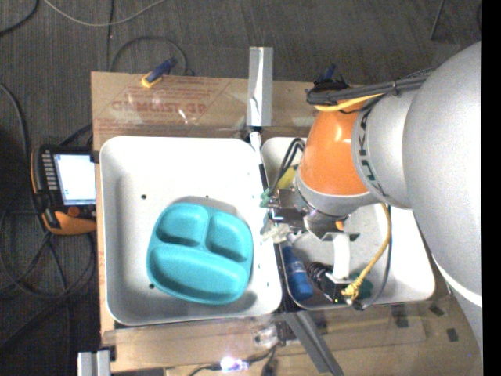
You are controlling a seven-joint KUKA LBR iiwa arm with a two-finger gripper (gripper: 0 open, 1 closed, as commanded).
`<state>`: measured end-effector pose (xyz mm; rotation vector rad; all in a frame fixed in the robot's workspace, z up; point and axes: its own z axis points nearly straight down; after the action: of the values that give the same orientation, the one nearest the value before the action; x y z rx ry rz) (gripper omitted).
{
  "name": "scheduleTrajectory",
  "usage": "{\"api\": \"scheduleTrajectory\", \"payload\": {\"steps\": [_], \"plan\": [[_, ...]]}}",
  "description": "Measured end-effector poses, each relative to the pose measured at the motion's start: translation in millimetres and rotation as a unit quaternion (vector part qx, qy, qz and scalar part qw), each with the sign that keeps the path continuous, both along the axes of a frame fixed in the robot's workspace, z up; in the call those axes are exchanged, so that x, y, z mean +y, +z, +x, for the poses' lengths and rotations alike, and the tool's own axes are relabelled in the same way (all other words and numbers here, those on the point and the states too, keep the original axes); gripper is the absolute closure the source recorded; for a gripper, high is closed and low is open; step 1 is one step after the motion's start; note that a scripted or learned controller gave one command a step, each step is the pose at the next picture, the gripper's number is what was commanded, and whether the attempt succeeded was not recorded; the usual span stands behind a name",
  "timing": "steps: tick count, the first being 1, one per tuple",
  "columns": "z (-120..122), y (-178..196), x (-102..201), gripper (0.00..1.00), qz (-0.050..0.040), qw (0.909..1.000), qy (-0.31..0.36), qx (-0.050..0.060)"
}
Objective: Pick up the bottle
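A: Two bins. We see the blue bottle (297, 273) lying in the right bin (407, 284), near its left wall, toward the near edge.
B: Gripper (283, 227) sits just above it; open or closed, we can't tell. Teal tray (201, 251) in the left bin (129, 178).

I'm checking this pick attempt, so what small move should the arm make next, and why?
Probably a short lowering onto the blue bottle. It lies in the right white bin near the left wall, just below the arm's orange-banded wrist, and nothing shows it gripped.
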<state>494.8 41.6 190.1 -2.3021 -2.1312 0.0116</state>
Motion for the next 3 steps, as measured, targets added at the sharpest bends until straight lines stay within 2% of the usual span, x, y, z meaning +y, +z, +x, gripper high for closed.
{"api": "scheduleTrajectory", "payload": {"steps": [1,2,3], "plan": [[43,18,40,1.0,0.0,0.9981,0.061,-0.002],[103,-8,50,1.0,-0.0022,0.9982,-0.059,-0.002],[139,20,104,1.0,-0.0033,0.9809,-0.195,-0.003]]}}
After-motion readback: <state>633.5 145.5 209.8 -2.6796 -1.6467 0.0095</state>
